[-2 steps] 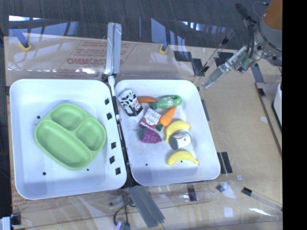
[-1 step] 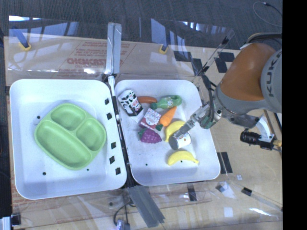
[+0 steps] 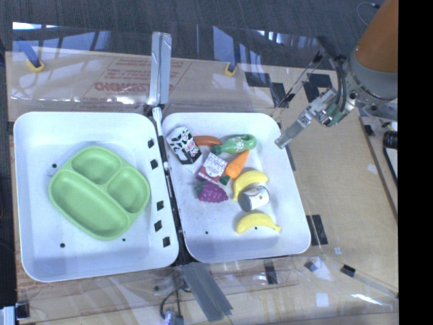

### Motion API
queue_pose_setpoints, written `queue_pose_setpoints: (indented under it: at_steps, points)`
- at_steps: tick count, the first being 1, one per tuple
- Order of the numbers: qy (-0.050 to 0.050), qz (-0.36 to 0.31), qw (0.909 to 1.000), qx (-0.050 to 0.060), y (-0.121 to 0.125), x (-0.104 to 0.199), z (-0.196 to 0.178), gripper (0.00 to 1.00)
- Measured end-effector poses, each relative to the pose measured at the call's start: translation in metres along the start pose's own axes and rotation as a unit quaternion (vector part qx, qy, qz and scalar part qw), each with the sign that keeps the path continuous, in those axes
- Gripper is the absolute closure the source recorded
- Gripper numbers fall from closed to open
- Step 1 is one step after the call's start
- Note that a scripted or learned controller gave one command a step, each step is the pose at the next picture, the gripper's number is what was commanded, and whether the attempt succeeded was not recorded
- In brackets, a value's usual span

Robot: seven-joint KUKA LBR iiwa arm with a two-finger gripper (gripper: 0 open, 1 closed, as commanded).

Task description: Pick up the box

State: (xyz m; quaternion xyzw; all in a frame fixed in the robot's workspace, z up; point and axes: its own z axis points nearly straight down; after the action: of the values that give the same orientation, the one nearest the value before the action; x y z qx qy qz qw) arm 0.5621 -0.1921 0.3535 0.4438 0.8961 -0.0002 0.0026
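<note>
Above the right bin's (image 3: 291,181) far right corner hangs your claw (image 3: 283,141), nothing visibly in it; whether it is open or closed I cannot tell. The box (image 3: 215,165), small and pink-and-white, lies mid-bin, touching the carrot (image 3: 236,163) and just above the grapes (image 3: 212,192), with the cow carton (image 3: 183,145) near. Bring the claw over the box, square to its sides, and come down clear of the carrot so you lift one thing alone.

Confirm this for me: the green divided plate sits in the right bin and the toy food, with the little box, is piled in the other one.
Wrong on one point: in the camera view the green divided plate sits in the left bin, not the right. The toy food, with the little box, is piled in the other bin, as you said.
</note>
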Motion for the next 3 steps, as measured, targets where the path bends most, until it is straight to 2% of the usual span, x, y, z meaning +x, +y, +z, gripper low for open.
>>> queue_pose_setpoints:
  at_steps: [1, 2, 3]
  points:
    - [0.003, 0.045, 0.9990, 0.002, -0.080, 0.038, 0.157, 0.00]
    - [0.004, -0.100, 0.9949, 0.001, -0.079, 0.039, 0.175, 0.00]
    - [0.000, -0.046, 0.9990, 0.000, -0.005, 0.014, -0.016, 0.00]
